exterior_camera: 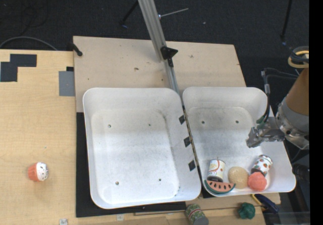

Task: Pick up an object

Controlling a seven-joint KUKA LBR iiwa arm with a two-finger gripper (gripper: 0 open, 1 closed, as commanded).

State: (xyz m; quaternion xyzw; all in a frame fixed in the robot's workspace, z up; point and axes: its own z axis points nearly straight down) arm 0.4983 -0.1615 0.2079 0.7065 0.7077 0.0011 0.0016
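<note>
While the gripper (254, 138) hangs over the right bin (227, 99) near its right wall, its fingers too small and dark for their state to be told, nothing shows between them, and the pick is not yet made. The candidates lie bunched along the bin's near edge: a small printed can (216, 169) standing upright, a watermelon-slice toy (220, 187) lying just in front of it, a pale round ball (237, 176) beside them, a red ball (257, 181) at the corner, and a small figure in white and brown (263, 163) just above the red ball. All look light and toy-sized. The can appears stiff and smooth, likely the surest hold if taken across its round sides, though it may tip or slip. The two balls seem apt to roll away from a closing jaw, so a grasp straight down across the widest part would suit them. The slice lies flat and thin, hard to get fingers under. Crowding is the chief hazard, since touching neighbours leave little room for a finger. The left bin (101, 99) stands alongside.
</note>
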